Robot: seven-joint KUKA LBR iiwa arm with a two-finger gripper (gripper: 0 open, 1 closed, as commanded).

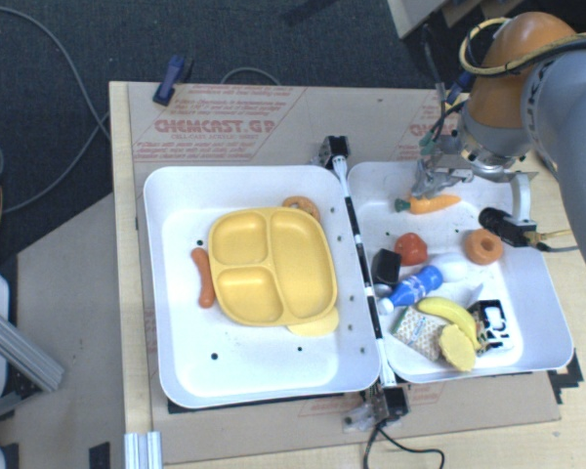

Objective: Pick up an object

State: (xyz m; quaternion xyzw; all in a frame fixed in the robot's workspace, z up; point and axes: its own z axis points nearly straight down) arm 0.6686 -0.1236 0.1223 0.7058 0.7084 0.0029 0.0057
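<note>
L bin (pixel 176 291), on the tabletop's left half: yellow divided plate (pixel 272 265) mid-bin, a sausage-like toy (pixel 204 277) touching its left edge, a small brown ring (pixel 301 205) tucked at its far rim. R bin (pixel 537 301): clutter sits toward the near side, w/ a black block (pixel 386 265), red tomato-like piece (pixel 410 248), blue bottle (pixel 416 287), banana (pixel 447 314) and a donut (pixel 483 247) further right. The likely target is the carrot (pixel 435 203), alone at the bin's far-left corner, well apart from the rest. It lies flat, long axis roughly parallel to the bin's far wall, green top to the left, orange tip to the right and slightly raised toward the far edge. Gripper (pixel 436 178) is directly above it, just on the far side, coming down from the arm (pixel 527 76) at the tabletop's far-right corner. Can't tell if it's parted or closed, or whether it touches the carrot; nothing shows the carrot gripped. Key relation: carrot is straight below the gripper, so I'd judge the move is a short drop, closing across the carrot's short width. Risk: the far wall is near, little room on that side.
</note>
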